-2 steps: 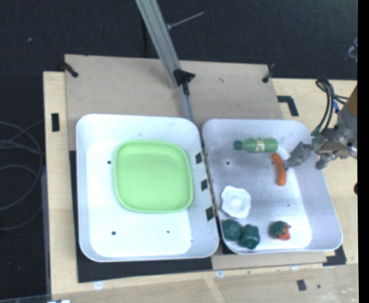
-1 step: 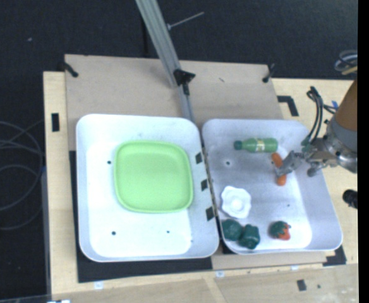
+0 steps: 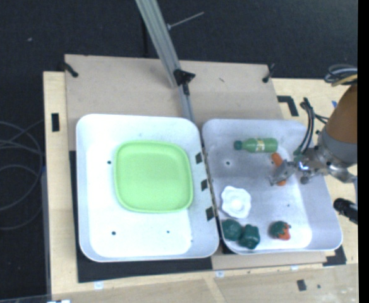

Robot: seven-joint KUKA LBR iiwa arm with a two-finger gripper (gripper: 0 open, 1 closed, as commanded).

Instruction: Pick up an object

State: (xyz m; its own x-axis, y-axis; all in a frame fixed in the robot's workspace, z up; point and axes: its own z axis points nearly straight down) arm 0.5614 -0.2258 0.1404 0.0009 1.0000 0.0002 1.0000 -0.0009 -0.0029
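Note:
The right bin point(image 3: 320, 216) holds several small objects. A green bottle point(image 3: 256, 145) lies on its side near the far wall. A small orange piece point(image 3: 277, 159) sits just below the bottle's right end. A white crumpled object point(image 3: 235, 201) lies near the bin's left wall, with two dark green lumps point(image 3: 241, 232) in front of it. A red and green toy point(image 3: 280, 230) rests near the front wall. My gripper point(image 3: 286, 173) reaches in from the right and hangs low over the bin floor, just below and right of the orange piece.
The left bin point(image 3: 93, 188) holds a light green square plate point(image 3: 153, 176). A grey metal pole point(image 3: 162, 36) slants up from the bins' far edge. The arm's orange band point(image 3: 344, 120) and cables stand over the right bin's right wall.

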